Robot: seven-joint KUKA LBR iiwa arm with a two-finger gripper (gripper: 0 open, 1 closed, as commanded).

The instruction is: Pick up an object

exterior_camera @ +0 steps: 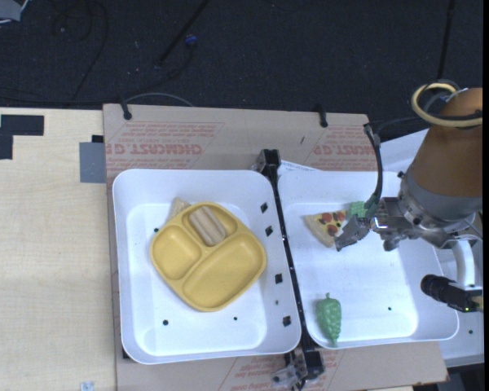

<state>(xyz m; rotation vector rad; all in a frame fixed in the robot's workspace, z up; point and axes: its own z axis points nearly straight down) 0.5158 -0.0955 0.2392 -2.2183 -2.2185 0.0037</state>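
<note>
My tool hangs low over the right bin, its dark fingers reaching toward the pizza slice, but I cannot tell whether they are spread or pressed together, nor whether they touch it. The slice is a tan wedge with red and dark toppings, lying flat near the bin's upper left part, its point aimed toward the divider between the bins. A small green piece sits just beside it at my tool, partly covered, and I cannot make out what it is. Lower in the same bin a bumpy green vegetable lies near the front wall, well apart from the slice. The left bin holds a yellow divided plate, tilted as seen from above, with a pale ridged item in its upper compartment; a tan corner peeks out from under the plate's upper left rim. Both bins rest on brown cardboard with red print, laid on a light wooden table that carries dark squares at the left. Behind the table the floor is dark, with cables running across it. My arm's orange band covers the right bin's far corner, and the frame cuts off my wrist at the right.
</note>
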